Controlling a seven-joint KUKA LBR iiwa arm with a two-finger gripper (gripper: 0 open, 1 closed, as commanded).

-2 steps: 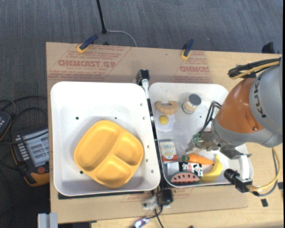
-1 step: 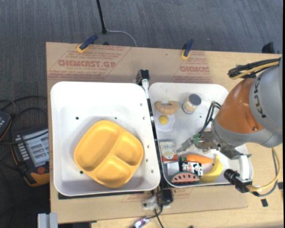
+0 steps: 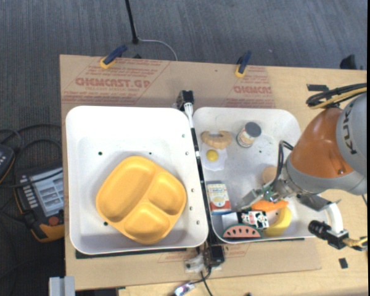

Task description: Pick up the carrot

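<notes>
The arm reaches into the right bin (image 3: 290,119), its end effector (image 3: 266,196) low over the clutter at the bin's near right corner. The carrot (image 3: 275,206) appears as an orange sliver just beneath the wrist, touching a yellow banana-like piece (image 3: 280,221) and beside a watermelon slice (image 3: 242,232). Whether the end effector is spread or pinching anything cannot be told, since the arm hides it. The approach looks made; a confirmed grasp and the lift remain, as far as can be judged

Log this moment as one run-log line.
task: pick up carrot | claw: low in right bin, at carrot | grasp: unconfirmed | left bin: yellow divided plate
</notes>
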